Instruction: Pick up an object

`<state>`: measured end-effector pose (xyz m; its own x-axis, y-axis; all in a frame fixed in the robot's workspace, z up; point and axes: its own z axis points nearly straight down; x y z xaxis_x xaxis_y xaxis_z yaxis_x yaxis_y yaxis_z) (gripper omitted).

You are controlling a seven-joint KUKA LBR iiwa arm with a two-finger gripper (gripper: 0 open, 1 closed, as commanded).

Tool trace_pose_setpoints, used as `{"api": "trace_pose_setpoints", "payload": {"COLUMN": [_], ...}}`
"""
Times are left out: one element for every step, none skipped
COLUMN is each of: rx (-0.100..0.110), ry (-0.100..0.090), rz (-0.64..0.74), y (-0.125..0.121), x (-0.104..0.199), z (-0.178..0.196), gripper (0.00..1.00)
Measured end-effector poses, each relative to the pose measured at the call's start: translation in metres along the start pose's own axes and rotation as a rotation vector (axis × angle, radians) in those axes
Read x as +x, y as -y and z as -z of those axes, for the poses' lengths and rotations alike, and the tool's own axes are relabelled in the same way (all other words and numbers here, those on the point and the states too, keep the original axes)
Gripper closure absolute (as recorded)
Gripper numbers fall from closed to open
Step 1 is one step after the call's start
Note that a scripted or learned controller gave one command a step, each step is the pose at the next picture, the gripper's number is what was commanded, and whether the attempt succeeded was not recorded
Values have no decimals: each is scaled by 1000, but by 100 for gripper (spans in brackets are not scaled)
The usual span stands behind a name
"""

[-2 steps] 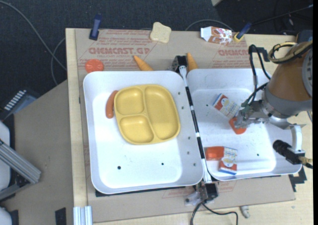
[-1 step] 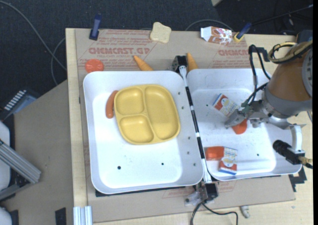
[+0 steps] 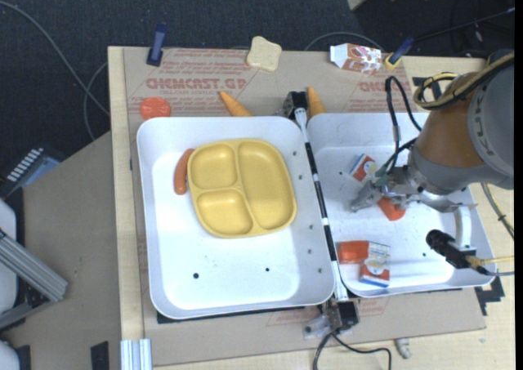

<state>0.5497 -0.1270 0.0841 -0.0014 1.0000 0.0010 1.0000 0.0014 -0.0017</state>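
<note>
Fingers: the gripper [image 3: 377, 194] is down in the right bin [image 3: 343, 135]; its 2 fingers [image 3: 364, 199] look spread apart, though the view is too coarse to say how widely.
Contact: an orange-red block [image 3: 393, 209] sits just beside the fingertips; whether it lies between them or only touches, I cannot tell.
Nearby: a small red-and-blue carton [image 3: 363, 167] lies just above the gripper.
Front corner: a second carton [image 3: 375, 269] and an orange piece [image 3: 352, 251] rest together, near the bin's wall.
Left bin [image 3: 204, 291]: a yellow 3-compartment tray [image 3: 241, 186] with a toy hot dog [image 3: 181, 172] beside it.
Judgement: the low wrist suggests a grasp attempt on the block.
</note>
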Motion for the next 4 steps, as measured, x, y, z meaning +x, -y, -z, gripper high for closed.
{"api": "trace_pose_setpoints", "payload": {"rx": [-2,-2,-4,-3], "ry": [1,1,2,2], "rz": [1,0,1,1], "y": [0,0,-1,-1], "x": [0,0,0,0], "z": [10,10,20,20], "gripper": [100,0,100,0]}}
